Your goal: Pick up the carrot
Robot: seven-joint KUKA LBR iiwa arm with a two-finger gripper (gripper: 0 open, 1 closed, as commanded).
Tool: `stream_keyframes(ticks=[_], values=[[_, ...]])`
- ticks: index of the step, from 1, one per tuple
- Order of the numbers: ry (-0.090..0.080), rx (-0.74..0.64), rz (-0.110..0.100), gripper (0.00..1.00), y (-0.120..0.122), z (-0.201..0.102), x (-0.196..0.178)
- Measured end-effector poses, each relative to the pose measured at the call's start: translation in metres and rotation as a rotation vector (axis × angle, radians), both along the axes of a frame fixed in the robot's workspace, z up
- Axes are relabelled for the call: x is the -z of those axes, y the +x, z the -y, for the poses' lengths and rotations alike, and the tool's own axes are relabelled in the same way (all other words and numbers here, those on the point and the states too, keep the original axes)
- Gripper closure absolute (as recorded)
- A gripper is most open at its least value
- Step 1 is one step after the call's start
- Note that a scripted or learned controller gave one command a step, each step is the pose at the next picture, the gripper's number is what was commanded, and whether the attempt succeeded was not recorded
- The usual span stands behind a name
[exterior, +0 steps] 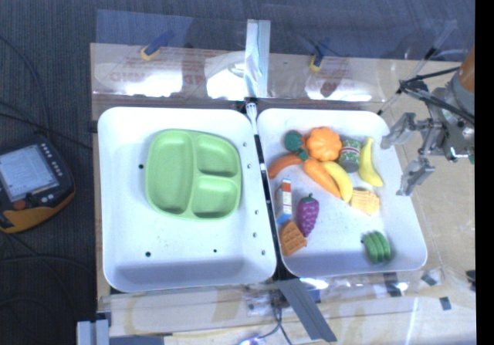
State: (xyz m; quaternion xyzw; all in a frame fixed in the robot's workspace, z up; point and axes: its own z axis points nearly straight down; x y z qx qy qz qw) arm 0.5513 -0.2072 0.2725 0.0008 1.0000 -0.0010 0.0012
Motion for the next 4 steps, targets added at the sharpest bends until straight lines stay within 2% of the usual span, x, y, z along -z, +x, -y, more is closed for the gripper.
stream_keyframes(ticks=[1, 2, 3, 4], values=[[0.005, 0.041, -0.012, 0.0, -0.003, -0.048, 0.123], [-0.002, -0.103, 0.005, 0.0, 0.025, -0.092, 0.183], [-0.003, -0.198, 0.011, 0.0, 0.078, -0.109, 0.183], [-0.006, -0.199, 0.018, 1.0, 0.08, -0.11, 0.17]])
